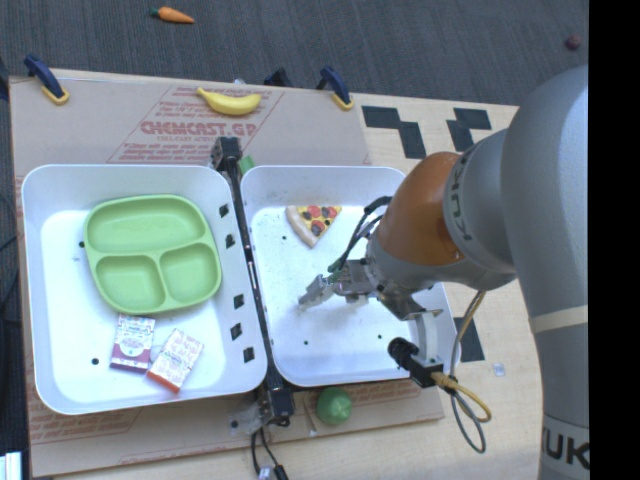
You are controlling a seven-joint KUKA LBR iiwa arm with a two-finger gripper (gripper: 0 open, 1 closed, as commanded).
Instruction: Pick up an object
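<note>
Nothing is lifted yet, as far as I can judge. My gripper hangs low over the bare floor of the right bin, and I cannot tell its state from here. The nearest candidate, a pizza slice, lies near that bin's back wall, apart from the gripper. The whole pick remains: choose, descend, grasp, raise.

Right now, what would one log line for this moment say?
tool: low in right bin | holding: nothing seen | pizza: right bin, apart | tray: left bin
</note>
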